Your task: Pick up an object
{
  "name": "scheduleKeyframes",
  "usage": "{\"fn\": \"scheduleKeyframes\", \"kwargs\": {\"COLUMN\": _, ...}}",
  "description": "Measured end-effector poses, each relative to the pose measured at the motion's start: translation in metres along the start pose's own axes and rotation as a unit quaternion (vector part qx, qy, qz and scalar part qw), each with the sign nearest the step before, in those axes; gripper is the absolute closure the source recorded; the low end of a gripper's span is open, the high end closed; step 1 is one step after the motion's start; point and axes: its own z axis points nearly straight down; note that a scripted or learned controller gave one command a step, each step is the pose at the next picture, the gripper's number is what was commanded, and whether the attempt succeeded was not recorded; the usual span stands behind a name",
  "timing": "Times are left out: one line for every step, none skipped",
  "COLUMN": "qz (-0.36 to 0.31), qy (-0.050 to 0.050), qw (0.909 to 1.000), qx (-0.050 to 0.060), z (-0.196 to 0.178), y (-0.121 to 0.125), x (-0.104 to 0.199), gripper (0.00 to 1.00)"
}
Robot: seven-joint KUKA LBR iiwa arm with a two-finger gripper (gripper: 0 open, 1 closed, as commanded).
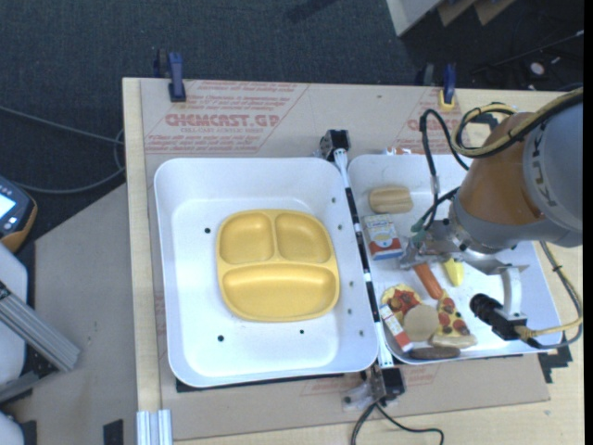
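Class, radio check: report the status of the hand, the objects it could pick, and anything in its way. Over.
Hand low in right bin, over the toy food pile. Orange sausage just below it, nothing seen gripped. Carton, bread roll crowd close. Yellow tray alone in left bin.

Red print on the bench [222, 119] board behind the left bin reads roughly "CHEMCAST GP". Smaller lines around it too blurred. Nothing else legible.

On the worktop [232, 123] sit 2 bins side by side. The left bin [185, 202] holds a divided tray [277, 265] near its centre. The right bin [389, 167] holds a bread roll [390, 199] at the back, a small carton [382, 237] before it, a sausage [429, 281] further forward, and pizza slices [451, 323] (crowded together) at the front.
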Motion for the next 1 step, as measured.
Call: {"fn": "scheduleKeyframes", "kwargs": {"qz": -0.005, "qy": 0.001, "qw": 1.0, "qx": -0.001, "z": -0.1038, "y": 0.0119, "x": 0.0742, "gripper": 1.0}}
